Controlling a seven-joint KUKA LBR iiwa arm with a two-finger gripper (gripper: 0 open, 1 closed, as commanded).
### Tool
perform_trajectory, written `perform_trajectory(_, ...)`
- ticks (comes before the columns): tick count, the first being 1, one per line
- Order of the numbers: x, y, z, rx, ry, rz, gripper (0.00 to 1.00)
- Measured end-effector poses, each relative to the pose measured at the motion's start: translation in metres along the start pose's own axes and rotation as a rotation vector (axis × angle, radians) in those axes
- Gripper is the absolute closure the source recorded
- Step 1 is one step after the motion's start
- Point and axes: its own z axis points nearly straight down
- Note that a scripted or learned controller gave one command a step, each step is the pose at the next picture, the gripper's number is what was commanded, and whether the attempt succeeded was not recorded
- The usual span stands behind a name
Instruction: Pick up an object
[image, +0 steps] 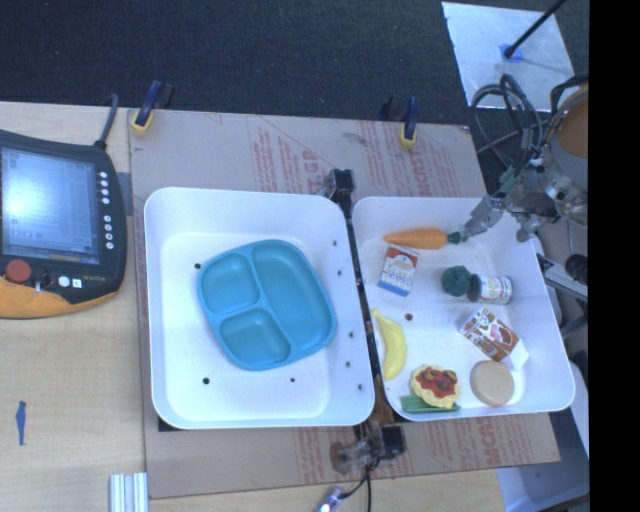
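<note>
White plastic makes up both shallow bins on the tabletop (80, 400), seen from the single overhead camera. The left bin (170, 215) carries a blue sectioned tray (265, 303). The right bin (555, 345) carries the loose things: an orange carrot (417, 238), a small carton (397, 270), a banana (392, 343), a dark green lump (459, 281) touching a small jar (493, 289), a printed packet (489, 333), a tan round piece (492, 382) and a pizza slice toy (434, 386).

At that bin's far right corner the claw (484, 217) hangs at a slant, and whether it stands apart or together cannot be told at this size; nothing is seen between its tips. The carrot is the nearest thing, so I judge it the likely target. It lies just to the claw's left in this view, its green end (453, 238) pointing toward the claw, its long axis running left to right along the bin's far wall. A grasp would probably need the claw to shift left over the carrot's middle and close across that axis.
</note>
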Motion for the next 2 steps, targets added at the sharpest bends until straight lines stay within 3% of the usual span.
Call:
perform_trajectory(1,-0.019,-0.013,0.134,0.001,-0.001,0.000,0.00)
perform_trajectory(2,-0.021,-0.013,0.123,0.001,-0.002,-0.002,1.00)
